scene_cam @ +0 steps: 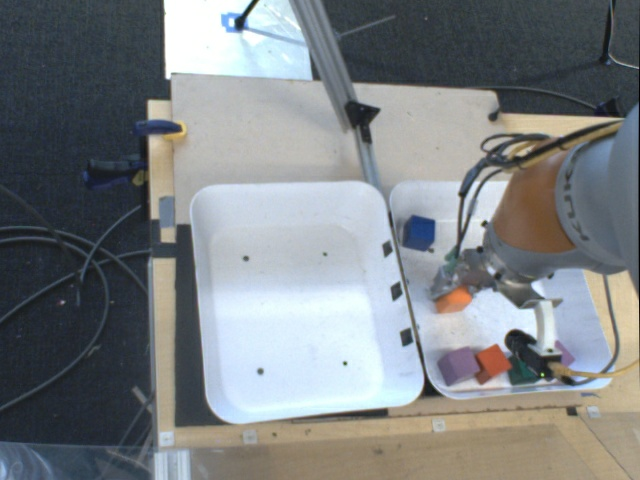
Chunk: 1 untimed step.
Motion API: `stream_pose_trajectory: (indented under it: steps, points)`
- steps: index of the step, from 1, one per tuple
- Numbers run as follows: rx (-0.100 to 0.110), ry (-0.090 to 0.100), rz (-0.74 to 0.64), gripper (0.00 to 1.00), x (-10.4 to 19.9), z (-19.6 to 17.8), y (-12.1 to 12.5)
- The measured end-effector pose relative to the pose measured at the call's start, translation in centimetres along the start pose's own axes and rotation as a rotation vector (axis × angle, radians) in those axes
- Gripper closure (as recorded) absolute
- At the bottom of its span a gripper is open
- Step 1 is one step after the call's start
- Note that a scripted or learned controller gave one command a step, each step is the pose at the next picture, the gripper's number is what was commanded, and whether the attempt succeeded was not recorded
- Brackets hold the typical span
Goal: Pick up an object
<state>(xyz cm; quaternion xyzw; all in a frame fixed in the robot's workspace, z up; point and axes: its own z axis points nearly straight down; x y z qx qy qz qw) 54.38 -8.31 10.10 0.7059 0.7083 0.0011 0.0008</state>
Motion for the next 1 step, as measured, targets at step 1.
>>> stream_pose_trajectory:
  steps: [1]
  points:
    - [-0.006, 0.004, -0.011, 1.00, 9.68, -9.35, 0.23]
